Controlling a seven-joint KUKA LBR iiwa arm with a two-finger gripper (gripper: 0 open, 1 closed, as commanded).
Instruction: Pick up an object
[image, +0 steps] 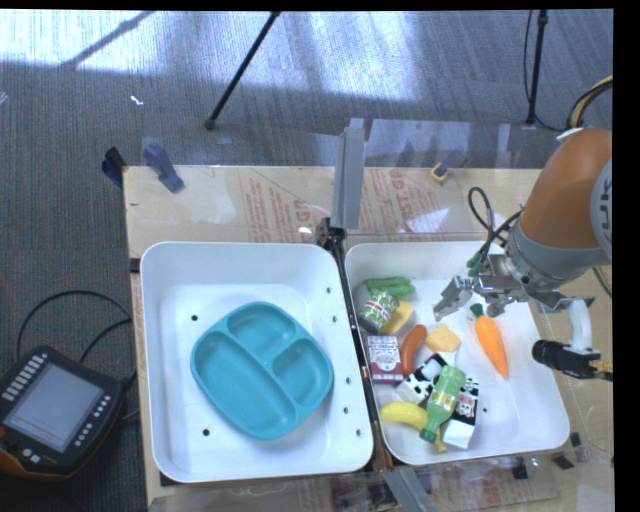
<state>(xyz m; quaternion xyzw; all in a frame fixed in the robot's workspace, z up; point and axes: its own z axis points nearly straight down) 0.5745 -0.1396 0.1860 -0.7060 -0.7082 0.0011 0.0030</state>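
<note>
Over right bin (540, 425) | fingers (470, 292) spread, unladen | one carrot (490, 343) | one banana (403, 414) | left bin (165, 290): one blue plate (261, 369)

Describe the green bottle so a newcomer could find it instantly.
Start at the right white bin. Near its front edge, in the toy pile, the green bottle lies tilted beside the yellow banana; it is the pile's one green thing with a cap and neck.
</note>
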